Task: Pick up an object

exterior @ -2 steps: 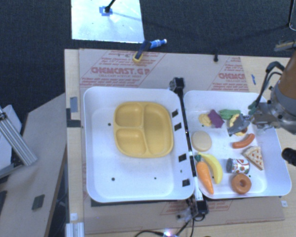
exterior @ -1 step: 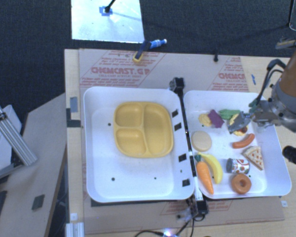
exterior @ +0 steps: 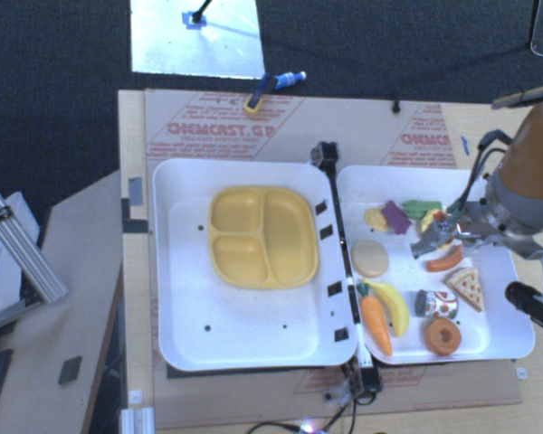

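The gripper [exterior: 437, 231] hangs low over the right bin [exterior: 511, 337], just above the sausage [exterior: 444, 259]. Whether its fingers are open or closed cannot be told, and nothing shows between them. Around the sausage lie a pizza slice [exterior: 466, 287], can [exterior: 434, 303], donut [exterior: 443, 335], banana [exterior: 394, 304], carrot [exterior: 375, 325], cookie [exterior: 371, 259] and grapes [exterior: 395, 216]. Well left of the sausage, a yellow plate [exterior: 262, 238] sits in the left bin [exterior: 176, 333].
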Available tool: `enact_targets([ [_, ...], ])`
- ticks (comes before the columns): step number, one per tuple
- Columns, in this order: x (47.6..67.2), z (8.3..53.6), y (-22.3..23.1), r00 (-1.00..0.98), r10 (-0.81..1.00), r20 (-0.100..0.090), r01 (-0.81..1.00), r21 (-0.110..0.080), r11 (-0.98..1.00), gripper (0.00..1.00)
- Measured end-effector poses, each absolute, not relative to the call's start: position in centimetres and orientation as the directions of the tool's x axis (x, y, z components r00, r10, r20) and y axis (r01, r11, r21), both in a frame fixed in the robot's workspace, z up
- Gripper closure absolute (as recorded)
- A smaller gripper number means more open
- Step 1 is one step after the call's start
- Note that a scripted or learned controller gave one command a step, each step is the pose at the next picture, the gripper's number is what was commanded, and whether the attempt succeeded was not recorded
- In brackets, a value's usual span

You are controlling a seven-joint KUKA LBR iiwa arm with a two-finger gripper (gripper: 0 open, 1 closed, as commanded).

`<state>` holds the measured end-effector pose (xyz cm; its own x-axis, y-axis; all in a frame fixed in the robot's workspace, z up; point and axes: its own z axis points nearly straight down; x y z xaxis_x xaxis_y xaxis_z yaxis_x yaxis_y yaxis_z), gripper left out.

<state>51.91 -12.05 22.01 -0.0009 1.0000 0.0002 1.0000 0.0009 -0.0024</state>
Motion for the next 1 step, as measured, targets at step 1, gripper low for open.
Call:
enact_targets([
  [1,52.9,16.65,-12.14,-0.001,1.0,0.001,1.0,-0.003,0.001,0.0],
])
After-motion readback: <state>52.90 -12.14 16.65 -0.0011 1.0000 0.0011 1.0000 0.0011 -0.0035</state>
